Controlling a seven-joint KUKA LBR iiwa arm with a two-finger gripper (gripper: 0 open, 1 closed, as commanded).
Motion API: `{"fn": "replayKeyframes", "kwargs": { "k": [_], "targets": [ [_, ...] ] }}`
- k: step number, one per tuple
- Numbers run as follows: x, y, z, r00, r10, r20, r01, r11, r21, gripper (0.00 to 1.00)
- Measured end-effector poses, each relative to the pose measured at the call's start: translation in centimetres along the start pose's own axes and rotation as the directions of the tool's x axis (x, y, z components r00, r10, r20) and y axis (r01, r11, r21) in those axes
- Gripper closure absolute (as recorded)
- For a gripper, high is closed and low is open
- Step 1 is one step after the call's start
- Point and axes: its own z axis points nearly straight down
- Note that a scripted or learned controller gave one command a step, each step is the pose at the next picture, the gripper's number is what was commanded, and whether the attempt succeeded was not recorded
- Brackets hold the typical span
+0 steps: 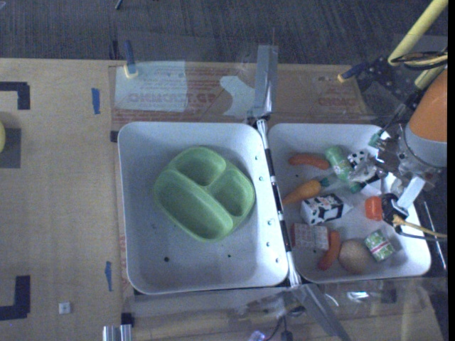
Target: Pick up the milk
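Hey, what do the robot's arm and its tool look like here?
The arm is grey and rounded, with a wide orange band above the wrist. Its tool is a small cluster of pale metal and black parts. Finer detail is too blurred to tell.

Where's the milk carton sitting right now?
In the camera view, the milk carton lies in the right-hand bin, left of centre, just below the carrot and above the pink packet.
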Motion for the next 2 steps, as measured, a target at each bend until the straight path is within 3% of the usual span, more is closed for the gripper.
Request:
{"fn": "replayKeyframes", "kwargs": {
  "k": [1,2],
  "targets": [
    [0.2,1.0,5.5,1.0,-0.027,-0.006,0.027,1.0,-0.002,0.0],
    [0.2,1.0,4.4,1.0,-0.029,-0.004,0.029,1.0,-0.003,1.0]
  ]
}}
